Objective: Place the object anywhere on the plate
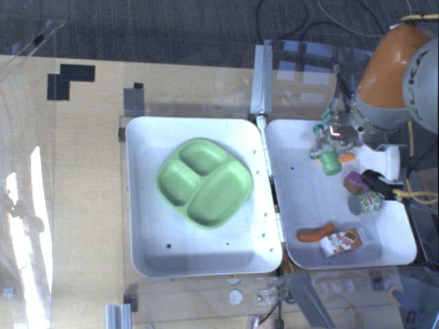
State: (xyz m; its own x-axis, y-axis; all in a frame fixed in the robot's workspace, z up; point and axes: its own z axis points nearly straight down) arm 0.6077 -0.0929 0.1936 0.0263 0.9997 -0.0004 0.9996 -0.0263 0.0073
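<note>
Claw above right bin; wooden bench, dark floor.

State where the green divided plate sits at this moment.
In the camera view, the green plate lies near the middle of the left bin, apart from the gripper over the right bin.

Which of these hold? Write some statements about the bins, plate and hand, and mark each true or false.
1. The green plate lies in the left bin. True.
2. The plate has three compartments. True.
3. The hand hangs over the left bin. False: it is over the right bin, by a green object.
4. The sausage lies on the plate. False: it lies in the right bin, beside a small carton.
</note>
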